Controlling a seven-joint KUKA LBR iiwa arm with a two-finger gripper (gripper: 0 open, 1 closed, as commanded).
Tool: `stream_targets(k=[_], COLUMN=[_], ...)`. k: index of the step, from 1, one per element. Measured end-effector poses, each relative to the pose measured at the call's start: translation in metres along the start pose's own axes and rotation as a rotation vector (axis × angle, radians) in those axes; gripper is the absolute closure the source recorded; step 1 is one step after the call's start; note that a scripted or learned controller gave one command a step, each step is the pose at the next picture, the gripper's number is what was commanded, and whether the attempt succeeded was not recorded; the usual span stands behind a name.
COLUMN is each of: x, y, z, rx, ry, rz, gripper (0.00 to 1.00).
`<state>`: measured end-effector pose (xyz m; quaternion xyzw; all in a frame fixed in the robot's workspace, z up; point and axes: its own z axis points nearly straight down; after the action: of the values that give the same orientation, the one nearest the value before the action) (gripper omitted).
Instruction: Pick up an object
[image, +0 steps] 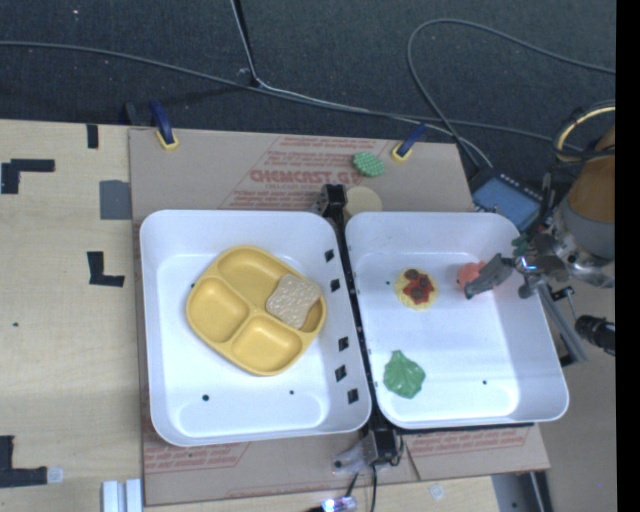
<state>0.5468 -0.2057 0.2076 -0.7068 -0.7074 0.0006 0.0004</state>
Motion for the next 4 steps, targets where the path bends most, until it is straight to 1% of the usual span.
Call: stream_targets(k=[1,2,3,4], x=[-0.001,0.006,0.006,0.006], y=[-0.001,0.0,0.0,0.001], z=[0.042,0.087,0.124,0.111], rx=[0.001,0.003,-0.001,-0.006], ry=[-0.001,0.0,-0.002,-0.005], rz=[0.0,-0.001,-0.001,-0.001], gripper=[0.0,0.0,0.0,1.0])
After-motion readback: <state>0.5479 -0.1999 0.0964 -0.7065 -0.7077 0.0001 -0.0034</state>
